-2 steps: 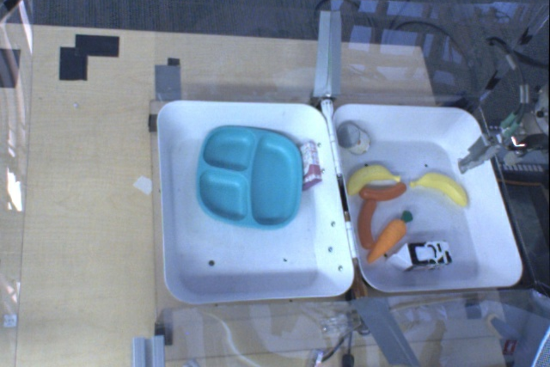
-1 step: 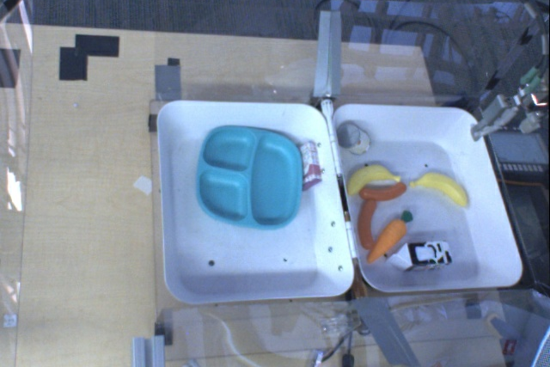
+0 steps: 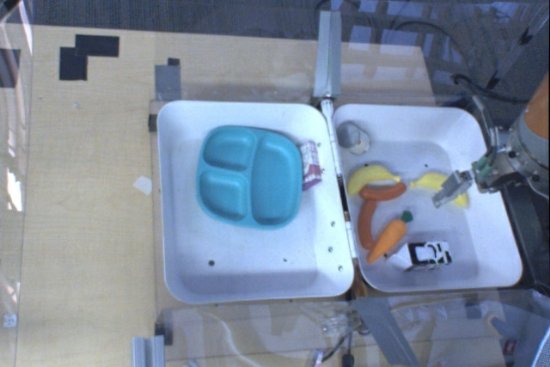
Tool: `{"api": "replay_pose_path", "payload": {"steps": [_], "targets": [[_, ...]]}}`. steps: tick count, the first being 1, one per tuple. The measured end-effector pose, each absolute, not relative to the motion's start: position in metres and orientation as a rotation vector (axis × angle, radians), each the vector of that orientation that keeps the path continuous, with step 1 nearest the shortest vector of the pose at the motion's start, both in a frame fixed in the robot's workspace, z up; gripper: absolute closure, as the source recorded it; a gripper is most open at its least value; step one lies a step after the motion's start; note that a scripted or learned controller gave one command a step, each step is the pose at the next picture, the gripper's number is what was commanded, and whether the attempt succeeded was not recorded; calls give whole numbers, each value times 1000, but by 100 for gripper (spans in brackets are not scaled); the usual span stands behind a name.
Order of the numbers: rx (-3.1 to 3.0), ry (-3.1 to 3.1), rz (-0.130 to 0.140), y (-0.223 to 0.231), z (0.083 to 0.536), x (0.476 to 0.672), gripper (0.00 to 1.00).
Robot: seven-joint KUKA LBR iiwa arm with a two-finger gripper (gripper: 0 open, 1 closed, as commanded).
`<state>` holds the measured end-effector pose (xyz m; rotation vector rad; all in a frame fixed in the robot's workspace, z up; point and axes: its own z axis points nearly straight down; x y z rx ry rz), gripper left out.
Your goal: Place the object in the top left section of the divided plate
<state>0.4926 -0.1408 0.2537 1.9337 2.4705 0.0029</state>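
I reach in from the right edge of the right bin (image 3: 481, 129), my orange-banded wrist just over its rim, and my claw (image 3: 453, 189) stretches leftward and low over the bin floor. Whether my claw is apart or together I cannot tell from this angle; nothing shows clamped in it. Its tip hangs just above a yellow toy piece (image 3: 436, 182), touching or nearly so. Left of that lie a yellow banana-like piece (image 3: 371, 177) with a red sausage (image 3: 383, 192) across it, a second reddish sausage (image 3: 366, 223) standing lengthwise below, and an orange carrot (image 3: 388, 238) slanting beside it. A small black-and-white toy (image 3: 429, 253) sits near the bin's lower edge, and a grey round thing (image 3: 351, 136) rests in the upper left corner. The blue divided plate (image 3: 251, 176) lies in the left bin (image 3: 180, 253), its top left section bare, a small wrapped packet (image 3: 310, 163) touching its right rim. Bare white floor lies below the plate and along the right bin's upper stretch.
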Motion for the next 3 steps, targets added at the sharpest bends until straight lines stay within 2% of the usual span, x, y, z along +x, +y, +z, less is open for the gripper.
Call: {"api": "replay_pose_path", "payload": {"steps": [1,2,3], "targets": [[1650,2668,3,-179,150,488,0],[1540,2726,3,-198,281,489,0],[1414,2799,2,-206,152,488,0]]}}
